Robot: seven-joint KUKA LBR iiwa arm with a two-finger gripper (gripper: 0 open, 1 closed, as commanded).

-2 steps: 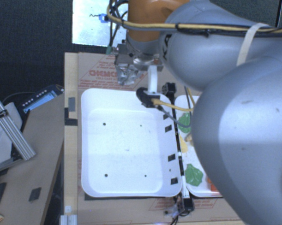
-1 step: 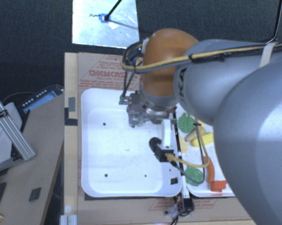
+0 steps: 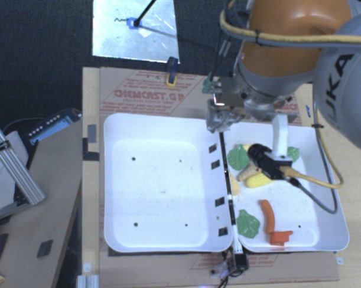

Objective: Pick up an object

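The right bin holds several toy foods. A green leafy piece lies near the divider, with a yellow banana-like piece and a beige piece beside it. An orange carrot and a red-orange chunk lie toward the front, next to another green leafy piece. A small green piece sits at the back. My gripper hangs over the back end of the divider, above and left of the foods, with nothing seen in it.
The left bin is on the left, split from the right bin by a black-clipped divider. A black connector with yellow and grey cables lies over the foods. The big arm body overhangs the right bin's back.
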